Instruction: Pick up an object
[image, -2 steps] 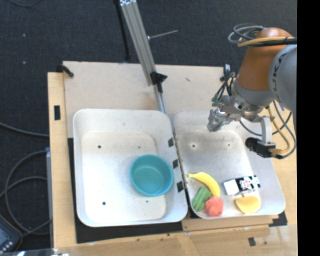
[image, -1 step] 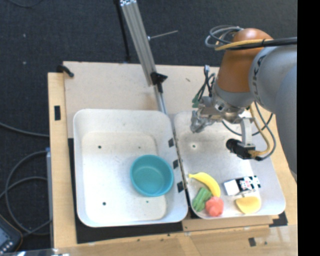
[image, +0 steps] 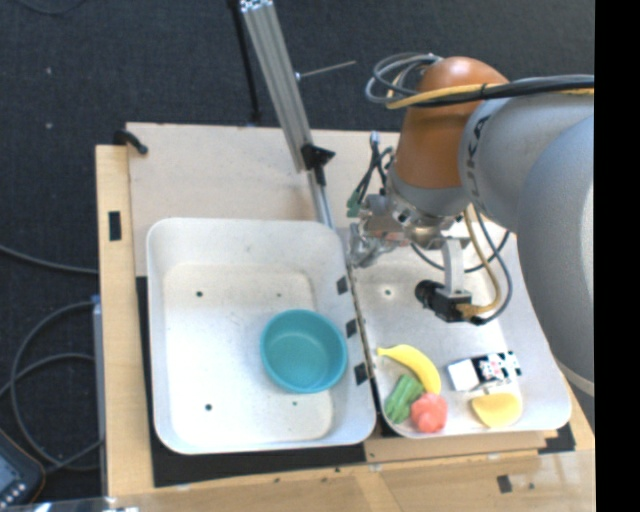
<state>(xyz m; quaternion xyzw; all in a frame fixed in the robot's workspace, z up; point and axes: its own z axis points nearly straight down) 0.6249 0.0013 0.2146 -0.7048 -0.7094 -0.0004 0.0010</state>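
Camera view, banana (image: 415, 364) below pincer (image: 366, 243), apart

Two bins (image: 170, 300), one bowl (image: 303, 350), five toys (image: 415, 365).

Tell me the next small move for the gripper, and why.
Probably shift the gripper toward the near end of the right bin: it hangs over the bin's far left corner, while the banana, green piece and red piece lie there.

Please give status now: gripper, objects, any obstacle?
Gripper low at right bin's far left corner. Banana, red fruit lying untouched at near end. Blue bowl in left bin.
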